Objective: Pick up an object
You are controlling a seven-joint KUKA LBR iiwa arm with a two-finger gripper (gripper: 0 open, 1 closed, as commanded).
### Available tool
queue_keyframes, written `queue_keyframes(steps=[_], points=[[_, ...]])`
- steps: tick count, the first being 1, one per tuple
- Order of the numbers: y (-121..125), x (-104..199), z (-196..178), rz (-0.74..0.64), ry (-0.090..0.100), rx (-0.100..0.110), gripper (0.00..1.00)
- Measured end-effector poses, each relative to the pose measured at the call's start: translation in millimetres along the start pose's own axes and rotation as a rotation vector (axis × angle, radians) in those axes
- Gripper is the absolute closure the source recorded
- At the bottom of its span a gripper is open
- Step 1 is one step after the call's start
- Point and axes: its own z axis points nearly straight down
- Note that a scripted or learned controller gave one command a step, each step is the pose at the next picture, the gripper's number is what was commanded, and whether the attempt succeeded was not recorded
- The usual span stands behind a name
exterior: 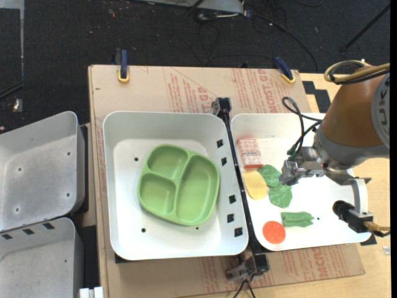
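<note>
a green divided plate lies in the left bin, well apart from the arm. in the right bin, from left to right: a small red-and-white packet at the far side, a yellow piece just near of it, an orange-red disc by the near rim, then two green leafy pieces and a flatter green piece. the gripper hangs over the leafy pieces' right edge, so they lie just left of and below its tip; whether its fingers are spread or pressed together cannot be told. the likely pick seems to be straight down onto the leafy pieces.
</note>
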Motion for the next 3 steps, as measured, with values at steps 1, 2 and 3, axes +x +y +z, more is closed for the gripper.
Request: queue_keyframes(steps=[1,2,3], points=[[1.3,0.0,-17.0,0.001,0.0,0.003,1.0],[7.1,44.1,-15.0,-0.004,0.002,0.005,1.0],[9.6,102.8,-26.8,-0.005,0.002,0.005,1.0]])
